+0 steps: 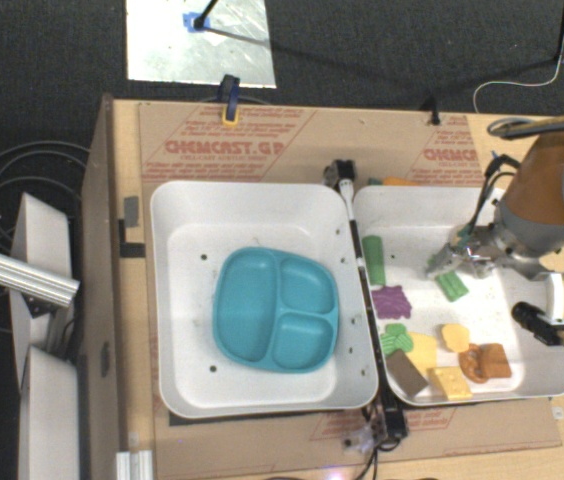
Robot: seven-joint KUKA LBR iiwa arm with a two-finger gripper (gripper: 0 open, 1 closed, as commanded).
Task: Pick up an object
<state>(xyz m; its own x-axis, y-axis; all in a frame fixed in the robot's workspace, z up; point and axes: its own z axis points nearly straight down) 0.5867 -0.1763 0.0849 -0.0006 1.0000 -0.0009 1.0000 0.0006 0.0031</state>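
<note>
The right bin (522, 383) holds several small toy foods. My gripper (459, 258) hangs low over the bin's middle, at the end of the grey arm with the orange band (552, 193). A small green block (452, 287) lies tilted just below and in front of the gripper tip, touching or nearly touching it; I cannot tell whether it is gripped. A green cylinder (373, 258) lies along the bin's left wall. A purple piece (392, 301) sits to the gripper's lower left.
At the right bin's front lie a green piece (394, 340), a yellow piece (423, 348), an orange piece (455, 337), a brown piece (483, 362), a grey-brown block (407, 374) and a yellow slab (450, 382). The left bin (177, 268) holds a teal divided plate (277, 308).
</note>
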